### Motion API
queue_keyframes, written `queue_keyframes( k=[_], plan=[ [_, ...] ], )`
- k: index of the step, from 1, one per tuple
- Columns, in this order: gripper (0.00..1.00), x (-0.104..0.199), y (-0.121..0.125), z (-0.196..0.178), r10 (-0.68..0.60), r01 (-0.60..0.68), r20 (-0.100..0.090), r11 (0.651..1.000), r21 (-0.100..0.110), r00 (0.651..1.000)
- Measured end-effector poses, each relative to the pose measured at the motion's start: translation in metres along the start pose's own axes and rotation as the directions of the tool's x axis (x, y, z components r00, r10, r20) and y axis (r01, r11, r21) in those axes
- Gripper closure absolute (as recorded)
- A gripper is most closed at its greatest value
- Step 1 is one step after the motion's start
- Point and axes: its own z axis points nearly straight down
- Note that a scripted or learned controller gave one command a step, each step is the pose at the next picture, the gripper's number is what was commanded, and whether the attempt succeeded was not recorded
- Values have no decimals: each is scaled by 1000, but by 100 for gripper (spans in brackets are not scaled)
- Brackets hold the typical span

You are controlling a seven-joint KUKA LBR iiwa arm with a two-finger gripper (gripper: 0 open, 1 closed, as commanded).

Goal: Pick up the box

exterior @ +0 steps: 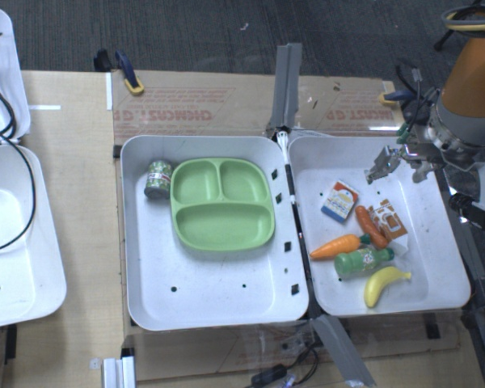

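Two white bins side by side on a tan cardboard-covered bench [81, 120], dark floor behind, grey divider post [287, 87] standing between the bins at the back. Left bin [145, 289] holds a green divided plate [222, 203] and a small green-labelled can [158, 179] just beside the plate's left edge. Right bin [432, 285] holds the box [339, 201], white with blue and orange print, lying flat in the bin's middle-left. Near it toward the front: two carrots, one [336, 246] lying across, one [370, 225] angled, a brown snack packet [390, 221] touching the angled carrot, a green bottle [362, 260] on its side, a banana [383, 284] at the front. More white trays [16, 281] with a black cable at far left, a blue-yellow clamp [128, 74] on the bench's back edge.

My gripper [392, 163] sits over the back-right part of the right bin, arm coming in from the right. Can't tell if the fingers are spread or pressed together, too small and cluttered. Nothing visibly between them. Box is left and toward the front of my gripper, apart from it, not touched
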Motion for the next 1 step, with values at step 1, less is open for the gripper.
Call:
queue_keyframes(
  k=[1],
  plan=[
    [0,41,14,115,52,-52,0,999,2,999]
  ],
)
